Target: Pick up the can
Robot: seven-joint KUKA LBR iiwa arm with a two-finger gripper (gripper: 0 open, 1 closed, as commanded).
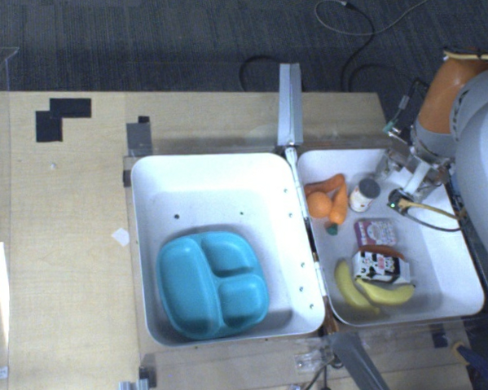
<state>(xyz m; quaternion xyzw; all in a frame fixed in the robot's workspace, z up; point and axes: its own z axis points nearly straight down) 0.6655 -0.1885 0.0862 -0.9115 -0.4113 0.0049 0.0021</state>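
Observation:
In the right bin [455,252], a small upright white cylinder with a dark top [361,195] looks like the can. It stands near the bin's back, just right of the orange pieces. My gripper [396,184] hangs over the bin's back right part, close to the right of that cylinder and apart from it. The wrist and a yellowish cable hide its tips. Nothing shows between them. The grey arm with its orange band [449,90] reaches in from the right edge.
An orange carrot and a round orange fruit [326,198] lie at the right bin's back left. A pinkish packet [375,232], a black-and-white carton [376,264] and a banana [371,291] lie toward the front. The left bin [186,185] holds a blue divided tray [212,283].

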